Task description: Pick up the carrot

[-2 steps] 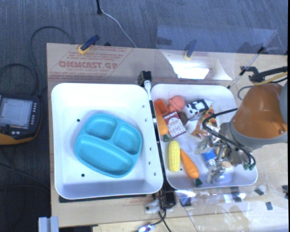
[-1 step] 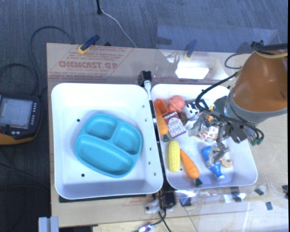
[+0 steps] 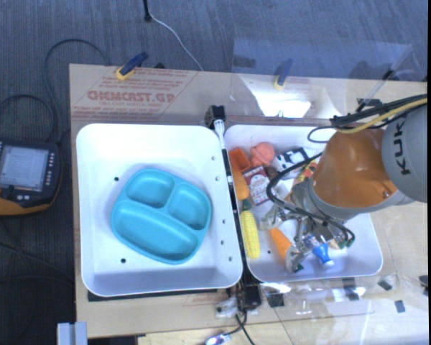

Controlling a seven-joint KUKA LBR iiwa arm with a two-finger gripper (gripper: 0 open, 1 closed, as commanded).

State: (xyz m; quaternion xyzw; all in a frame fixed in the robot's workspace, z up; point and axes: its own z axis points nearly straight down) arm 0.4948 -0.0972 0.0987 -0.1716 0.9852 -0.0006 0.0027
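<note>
The carrot (image 3: 279, 241), a short orange stick, lies in the right bin (image 3: 370, 264) near its front, just right of a yellow corn cob (image 3: 250, 233). My gripper (image 3: 303, 249) hangs low over the bin's front middle, directly to the right of the carrot and very close to it. The orange wrist band (image 3: 348, 171) and cables hide much of the bin behind the gripper. A small blue and white item (image 3: 322, 254) lies under the gripper's right side. Nothing shows clearly as held.
Along the right bin's left wall lie another orange piece (image 3: 237, 161), a red-and-white packet (image 3: 257, 187) and a pinkish round item (image 3: 263, 152). The left bin (image 3: 100, 149) bears a blue divided plate (image 3: 161, 213). A teach pendant (image 3: 21, 175) sits off the bench at the left.
</note>
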